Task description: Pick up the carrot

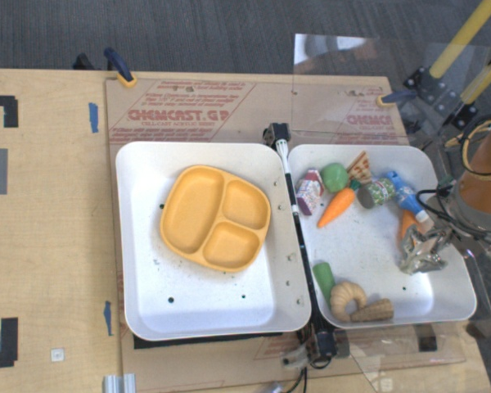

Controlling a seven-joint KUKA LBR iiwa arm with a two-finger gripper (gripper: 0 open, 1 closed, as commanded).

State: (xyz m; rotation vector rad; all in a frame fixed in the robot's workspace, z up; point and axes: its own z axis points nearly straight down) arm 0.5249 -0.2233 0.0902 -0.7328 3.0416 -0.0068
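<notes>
The carrot (pixel 335 208) is orange and tapered. It lies slanted in the upper left part of the right bin (pixel 368 248), tip pointing down-left. My gripper (pixel 421 252) hangs low near that bin's right wall, well to the right of the carrot and slightly nearer the front. A small orange piece (pixel 407 222) lies just above the gripper; I cannot tell what it is or whether the gripper touches it.
A green round toy (pixel 335 176), a small carton (pixel 309 191), a waffle piece (pixel 359 166) and a bottle (pixel 395 190) crowd around the carrot. A green pickle (pixel 322 275), croissant (pixel 348 295) and brown stick (pixel 373 310) lie at the bin's front. The left bin (pixel 147 285) holds a yellow divided plate (pixel 215 218).
</notes>
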